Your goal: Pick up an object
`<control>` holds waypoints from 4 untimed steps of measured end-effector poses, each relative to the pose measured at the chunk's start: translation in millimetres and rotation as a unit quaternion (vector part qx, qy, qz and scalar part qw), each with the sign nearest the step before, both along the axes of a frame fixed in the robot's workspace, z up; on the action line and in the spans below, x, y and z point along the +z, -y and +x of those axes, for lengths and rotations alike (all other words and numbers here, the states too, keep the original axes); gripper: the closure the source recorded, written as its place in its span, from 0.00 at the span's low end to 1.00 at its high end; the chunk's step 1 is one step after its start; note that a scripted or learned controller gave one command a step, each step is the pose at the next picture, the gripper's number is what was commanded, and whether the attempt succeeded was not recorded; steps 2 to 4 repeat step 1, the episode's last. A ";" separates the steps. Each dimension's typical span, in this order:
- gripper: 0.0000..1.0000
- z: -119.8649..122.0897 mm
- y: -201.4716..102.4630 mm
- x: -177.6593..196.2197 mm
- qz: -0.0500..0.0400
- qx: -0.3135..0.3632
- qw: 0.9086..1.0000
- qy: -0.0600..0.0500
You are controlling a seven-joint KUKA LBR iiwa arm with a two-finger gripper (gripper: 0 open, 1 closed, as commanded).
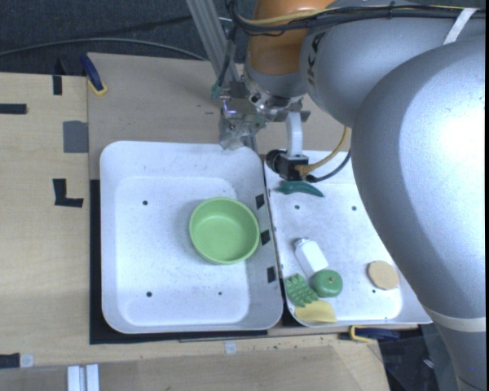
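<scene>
My gripper [235, 132] hangs over the far rim of the left bin [126, 300], near its back right corner, under the orange band of the arm. A light green bowl [224, 230] sits upright in the middle of the left bin, well in front of the gripper. In the right bin [350, 206] lie a teal piece [300, 188] at the back, a white cylinder [311, 257], a green round cap [327, 283], a green ridged piece [297, 288], a yellow piece [319, 311] and a tan disc [383, 274].
The big grey arm covers the right side of the right bin. A slanted metal bar [205, 15] rises behind the gripper. The wooden bench [33, 218] lies to the left of the bins.
</scene>
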State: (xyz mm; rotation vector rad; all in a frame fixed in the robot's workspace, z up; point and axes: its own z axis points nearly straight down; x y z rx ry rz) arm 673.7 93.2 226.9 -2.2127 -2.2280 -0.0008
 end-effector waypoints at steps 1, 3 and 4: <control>0.00 0.0 3.4 -0.4 -0.001 -0.002 1.000 -0.001; 0.00 0.0 3.4 -0.4 -0.001 -0.002 1.000 -0.001; 0.00 0.0 3.4 -0.4 -0.001 -0.002 1.000 -0.001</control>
